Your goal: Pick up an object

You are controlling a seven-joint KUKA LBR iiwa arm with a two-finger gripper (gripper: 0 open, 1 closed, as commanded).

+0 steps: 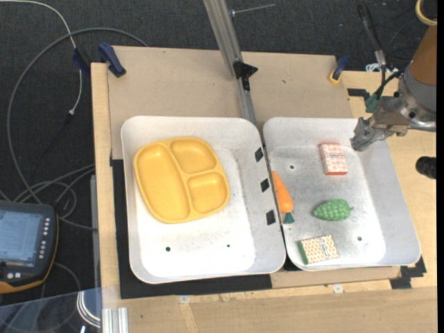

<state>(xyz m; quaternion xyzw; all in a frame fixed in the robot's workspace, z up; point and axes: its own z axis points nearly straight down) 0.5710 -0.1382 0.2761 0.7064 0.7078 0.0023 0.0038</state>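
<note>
Nothing's been picked up yet as far as I can see. The gripper [362, 139] is hanging at the upper right of the frame, right over the top right corner of the right bin [395, 207], and there's nothing between its fingers. From this angle it's a dark blurry lump, so I honestly can't tell if it's spread apart or pinched together. So the whole job is still ahead: go down on something, close, lift.

Contents, since people always ask:

Left bin [194, 255] has just the yellow divided tray [182, 179], three compartments, sitting in the upper left part of the bin at a bit of an angle. The compartments look bare to me.

The right bin has four small things, all apart from each other:
- a pink and white little box [334, 159] near the top, just beside the gripper and a bit lower left of it, so my guess is that's the likeliest target
- a green bumpy thing [332, 210], maybe toy grapes or similar, in the middle
- a toy carrot [282, 194] lying along the bin's left edge, next to the divider between the bins
- a green and tan flat packet [318, 249] down at the bottom, close to the lower rim

All four are lying flat on the bin floor, none lifted.
</note>
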